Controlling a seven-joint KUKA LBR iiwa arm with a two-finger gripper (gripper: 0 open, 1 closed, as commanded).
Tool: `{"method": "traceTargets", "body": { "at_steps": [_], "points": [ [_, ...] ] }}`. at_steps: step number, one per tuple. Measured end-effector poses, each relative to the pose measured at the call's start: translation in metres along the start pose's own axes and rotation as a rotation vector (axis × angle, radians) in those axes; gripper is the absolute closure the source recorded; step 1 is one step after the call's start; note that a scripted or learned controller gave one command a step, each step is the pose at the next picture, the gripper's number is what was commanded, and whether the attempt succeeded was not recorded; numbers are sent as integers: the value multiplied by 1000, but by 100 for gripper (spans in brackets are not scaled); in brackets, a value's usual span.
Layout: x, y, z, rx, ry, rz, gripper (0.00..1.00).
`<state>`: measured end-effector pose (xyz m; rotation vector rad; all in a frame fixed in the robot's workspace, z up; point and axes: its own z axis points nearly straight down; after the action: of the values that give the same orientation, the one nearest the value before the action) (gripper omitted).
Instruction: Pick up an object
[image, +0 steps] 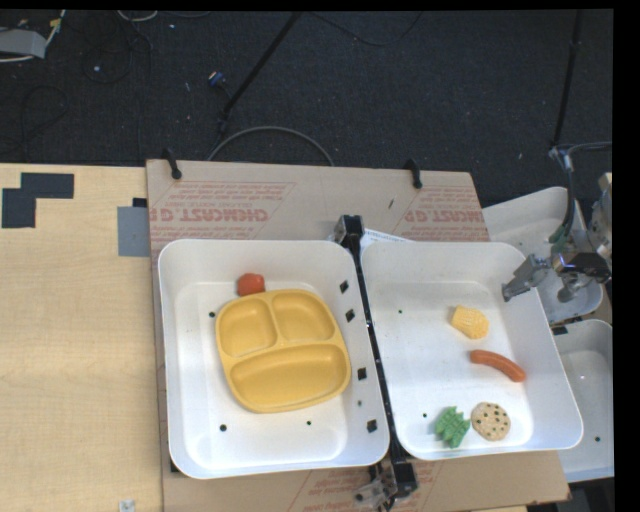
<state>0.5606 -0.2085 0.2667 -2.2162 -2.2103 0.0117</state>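
Two white bins (190, 300) sit on cardboard (300, 205); claw (545, 275) state unclear.

The gripper (545, 278) hangs at the right bin's (420, 300) right rim, with 2 grey fingers (520, 279) spread. To its left lies a corn piece (469, 322), with a sausage (497, 365) below and a cookie (490, 421) and green toy (452, 427) farther down. Far to its left, the other bin (190, 300) holds a yellow tray (283, 350) and a red piece (251, 284).
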Motion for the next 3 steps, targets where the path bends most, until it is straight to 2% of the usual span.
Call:
{"method": "traceTargets", "body": {
  "at_steps": [1, 2, 3],
  "points": [
    [1, 2, -7, -12, -3, -3, 0],
    [2, 6, 57, -7, -1, -3, 0],
    [2, 5, 100, -7, -1, -3, 0]
  ]
}}
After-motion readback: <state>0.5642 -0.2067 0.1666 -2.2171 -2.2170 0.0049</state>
